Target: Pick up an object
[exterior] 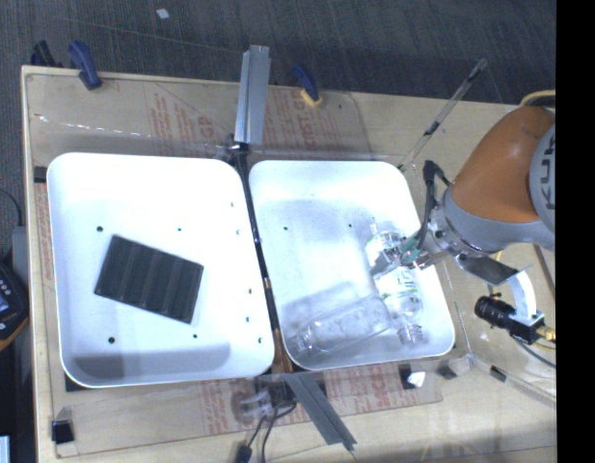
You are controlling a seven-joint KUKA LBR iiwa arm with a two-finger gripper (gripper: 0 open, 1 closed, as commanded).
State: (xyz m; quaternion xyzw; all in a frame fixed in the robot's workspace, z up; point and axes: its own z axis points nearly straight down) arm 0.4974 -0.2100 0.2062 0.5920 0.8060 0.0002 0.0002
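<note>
My gripper (395, 256) hangs low over the right side of the right bin (307, 186), coming in from the arm's orange and grey wrist at the right. Directly under and around it lies a clear plastic item (405, 302), hard to outline against the white floor. A clear plastic bottle (338, 326) lies on its side near the bin's front wall, left of the gripper. Whether the gripper touches or holds any clear plastic is not visible. A dark ribbed rectangular pad (148, 278) lies flat in the left bin (75, 177), far from the gripper.
A grey metal bar (251, 95) stands at the back between the bins, and another (316, 413) lies at the front. Blue clamps (83, 64) grip the bench's rear edge. A thin rod (451, 104) slants up behind the right bin.
</note>
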